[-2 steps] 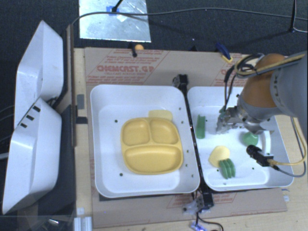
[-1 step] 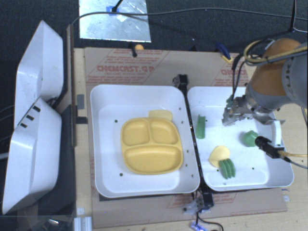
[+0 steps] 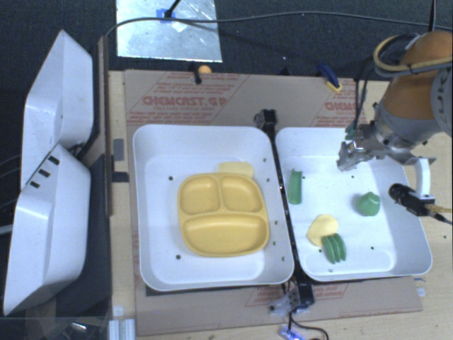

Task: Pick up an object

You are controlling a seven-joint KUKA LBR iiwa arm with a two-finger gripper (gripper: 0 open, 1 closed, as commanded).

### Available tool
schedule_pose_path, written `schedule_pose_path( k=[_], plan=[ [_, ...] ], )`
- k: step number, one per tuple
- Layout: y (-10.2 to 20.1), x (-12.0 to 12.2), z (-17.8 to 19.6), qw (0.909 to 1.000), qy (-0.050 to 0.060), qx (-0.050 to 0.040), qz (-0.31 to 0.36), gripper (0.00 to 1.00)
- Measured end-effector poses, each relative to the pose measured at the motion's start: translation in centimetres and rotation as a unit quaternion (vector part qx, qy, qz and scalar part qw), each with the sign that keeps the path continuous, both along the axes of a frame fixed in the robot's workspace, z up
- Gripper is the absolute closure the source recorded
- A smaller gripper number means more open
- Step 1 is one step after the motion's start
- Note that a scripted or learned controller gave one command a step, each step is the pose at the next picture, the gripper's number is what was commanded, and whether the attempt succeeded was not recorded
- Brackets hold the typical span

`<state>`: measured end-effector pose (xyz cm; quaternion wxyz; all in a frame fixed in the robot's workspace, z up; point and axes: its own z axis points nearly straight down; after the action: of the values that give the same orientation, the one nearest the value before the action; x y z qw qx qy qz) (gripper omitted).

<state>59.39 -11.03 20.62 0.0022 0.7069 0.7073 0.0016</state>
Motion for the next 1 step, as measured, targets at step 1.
schedule_pose_path(
  k=[1],
  plan=[
    [-0.31, 0.70, 4.51, 1.0000, 0.000, 0.0001, 0.000, 1.00]
  ],
)
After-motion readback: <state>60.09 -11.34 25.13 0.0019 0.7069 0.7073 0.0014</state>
